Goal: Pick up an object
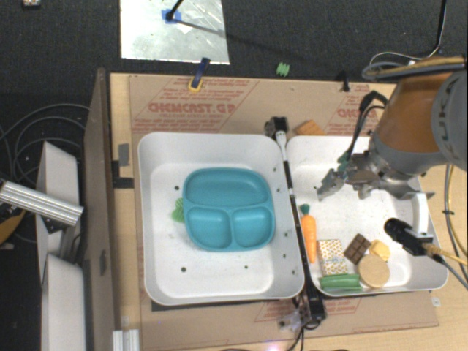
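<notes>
- Spanning most of the bench, two shallow white bins sit side by side: the left bin (pixel 157 218) and the right bin (pixel 329 156), their inner walls touching along a dark divider
- Reaching in from the right, the grey arm (pixel 420 119) with its orange band hangs over the upper part of the right bin
- Filling the middle of the left bin, a teal divided tray (pixel 228 208) lies flat, with a small green piece (pixel 178 211) peeking out at its left edge
- At the arm's tip, the gripper (pixel 338 180) hovers over bare white floor in the right bin's upper half; whether its fingers are spread or pressed together cannot be told, and nothing shows between them
- Below and to the left of the gripper, an orange carrot (pixel 310 236) lies lengthwise against the right bin's left wall, apart from the gripper
- Along the bin's bottom wall, a green bar (pixel 339 282) lies flat, well below the gripper
- Beside it to the right, a round tan biscuit (pixel 374 271) rests near a pale yellow piece (pixel 379 251)
- Above the green bar sits a patterned square cracker (pixel 330 252), just beside a brown chocolate block (pixel 356 248)
- All these small items cluster in the lower half of the right bin, none touching the gripper
</notes>
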